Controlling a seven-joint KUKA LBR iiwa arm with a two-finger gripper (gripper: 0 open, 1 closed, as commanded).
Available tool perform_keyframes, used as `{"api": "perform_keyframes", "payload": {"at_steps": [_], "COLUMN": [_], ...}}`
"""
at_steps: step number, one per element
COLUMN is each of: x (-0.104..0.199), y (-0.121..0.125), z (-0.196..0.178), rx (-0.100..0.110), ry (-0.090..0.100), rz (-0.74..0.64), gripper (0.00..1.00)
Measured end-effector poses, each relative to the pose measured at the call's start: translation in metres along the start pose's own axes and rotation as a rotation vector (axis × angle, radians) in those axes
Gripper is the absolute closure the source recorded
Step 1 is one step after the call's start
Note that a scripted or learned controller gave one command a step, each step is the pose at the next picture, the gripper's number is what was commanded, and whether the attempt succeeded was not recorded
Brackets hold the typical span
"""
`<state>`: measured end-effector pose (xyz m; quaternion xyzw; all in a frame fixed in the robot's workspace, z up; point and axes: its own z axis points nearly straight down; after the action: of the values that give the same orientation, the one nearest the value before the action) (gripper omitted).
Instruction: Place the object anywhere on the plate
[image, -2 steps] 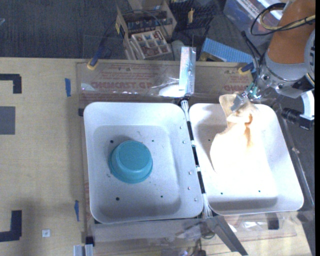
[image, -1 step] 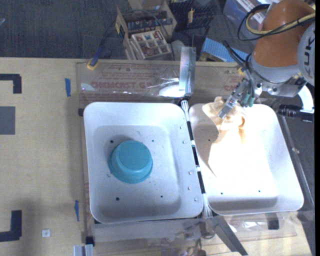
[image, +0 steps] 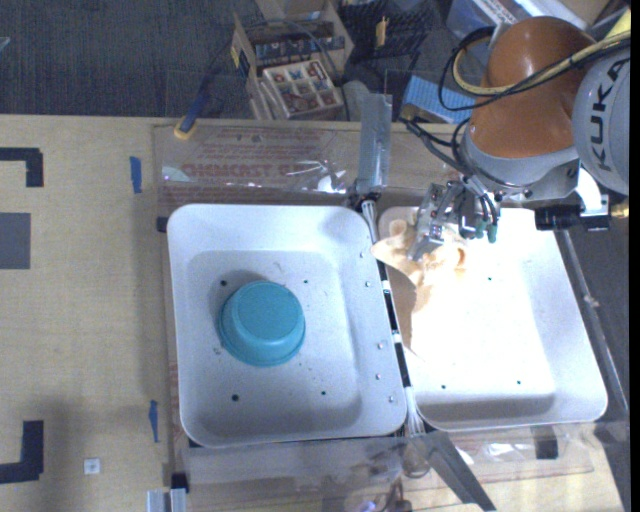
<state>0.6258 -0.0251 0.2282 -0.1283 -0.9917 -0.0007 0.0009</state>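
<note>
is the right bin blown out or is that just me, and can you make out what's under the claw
Camera view: the right bin is overexposed, its floor washed to near-pure white with little shading; the left bin is evenly lit, so the blue upturned bowl reads crisply. The claw hangs over a pale tan object at the right bin's near-left corner, its edges lost in the glare.

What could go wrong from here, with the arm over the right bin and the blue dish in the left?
1. The tool sits at the right bin's far-left corner, tight against the rim; a descent there may strike the wall.
2. The pale object under it is overexposed and hard to make out, so a grasp looks uncertain and could miss.
3. The blue dish lies in the left bin; a carry must clear both rims between, where a loose grip could drop the object.
</note>
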Motion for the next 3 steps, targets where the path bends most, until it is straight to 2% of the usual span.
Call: {"api": "perform_keyframes", "payload": {"at_steps": [1, 2, 3], "x": [0.023, 0.043, 0.078], "y": [0.044, 0.085, 0.127], "z": [0.010, 0.006, -0.003], "rx": [0.000, 0.000, 0.001], "ry": [0.000, 0.000, 0.000], "rz": [-0.254, -0.256, -0.259], "gripper": [1.00, 1.00, 1.00]}}
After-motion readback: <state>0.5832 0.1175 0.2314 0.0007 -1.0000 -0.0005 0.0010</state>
